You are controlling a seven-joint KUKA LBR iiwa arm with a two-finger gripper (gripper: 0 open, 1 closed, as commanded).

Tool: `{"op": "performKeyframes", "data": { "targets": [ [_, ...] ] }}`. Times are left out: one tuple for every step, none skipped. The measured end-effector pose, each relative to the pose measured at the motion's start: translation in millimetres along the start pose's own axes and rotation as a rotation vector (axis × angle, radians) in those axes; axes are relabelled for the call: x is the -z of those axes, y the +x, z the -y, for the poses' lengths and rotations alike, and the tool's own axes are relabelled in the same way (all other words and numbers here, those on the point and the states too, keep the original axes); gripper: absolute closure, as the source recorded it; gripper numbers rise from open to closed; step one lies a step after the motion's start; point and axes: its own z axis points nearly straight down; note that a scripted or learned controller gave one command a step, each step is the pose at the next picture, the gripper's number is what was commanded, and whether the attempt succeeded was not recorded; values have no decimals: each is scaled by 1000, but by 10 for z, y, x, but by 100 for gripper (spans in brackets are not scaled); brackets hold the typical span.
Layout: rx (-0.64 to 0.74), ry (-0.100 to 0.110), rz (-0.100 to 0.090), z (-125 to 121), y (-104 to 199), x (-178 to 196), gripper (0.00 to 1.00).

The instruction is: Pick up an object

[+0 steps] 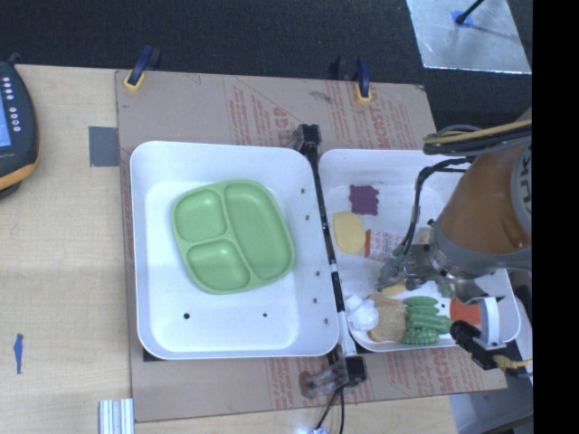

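Note:
The right bin [380,165] holds several small objects. A purple piece [364,199] lies near its far side, with a yellow rounded item [348,231] and a small labelled packet [381,242] just in front of it. Along the near wall sit a white lump [363,313], a tan piece [386,319], a green ridged toy [423,321] and a red-and-white item [477,315]. My gripper [404,274] hangs low over the middle of this bin, above the tan piece and the green toy. The arm's orange band [484,211] covers the bin's right part.
In the left bin [154,315] lies a green divided plate [233,235]. Both bins rest on a cardboard sheet [226,107] clamped at the far edge. A black and orange handset [14,125] sits at the far left of the bench.

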Motion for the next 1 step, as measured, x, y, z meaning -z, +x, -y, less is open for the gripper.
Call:
{"op": "performKeyframes", "data": {
  "targets": [
    [7,-14,-2,-536,746,884,100]
  ]
}}
